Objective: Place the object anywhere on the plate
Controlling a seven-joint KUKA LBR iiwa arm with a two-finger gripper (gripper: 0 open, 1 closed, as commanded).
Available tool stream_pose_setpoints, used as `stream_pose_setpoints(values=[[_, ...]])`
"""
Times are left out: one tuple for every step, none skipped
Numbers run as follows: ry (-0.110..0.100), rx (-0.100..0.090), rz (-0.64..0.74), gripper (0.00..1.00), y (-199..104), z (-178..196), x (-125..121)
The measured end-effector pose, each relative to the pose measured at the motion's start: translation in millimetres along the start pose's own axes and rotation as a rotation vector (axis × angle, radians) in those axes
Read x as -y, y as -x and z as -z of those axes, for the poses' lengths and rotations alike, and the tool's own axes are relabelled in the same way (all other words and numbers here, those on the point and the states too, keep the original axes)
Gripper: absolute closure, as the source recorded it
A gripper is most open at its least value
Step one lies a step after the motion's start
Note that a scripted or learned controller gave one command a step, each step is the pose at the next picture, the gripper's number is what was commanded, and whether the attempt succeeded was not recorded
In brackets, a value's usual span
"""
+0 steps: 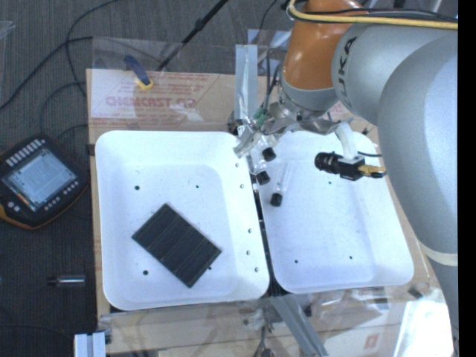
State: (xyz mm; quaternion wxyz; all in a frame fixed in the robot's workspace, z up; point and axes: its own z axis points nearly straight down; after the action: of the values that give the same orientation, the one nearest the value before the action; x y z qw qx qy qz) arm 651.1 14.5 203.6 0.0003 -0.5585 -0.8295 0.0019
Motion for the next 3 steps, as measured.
stream_pose_setpoints(values=[[0.004,0.0,0.456,1.0,-59,32,-43],[0.006,0.001,0.915,1.0,-140,96,-63],[0.007,0.002,1.221,1.0,-203,197,-81]])
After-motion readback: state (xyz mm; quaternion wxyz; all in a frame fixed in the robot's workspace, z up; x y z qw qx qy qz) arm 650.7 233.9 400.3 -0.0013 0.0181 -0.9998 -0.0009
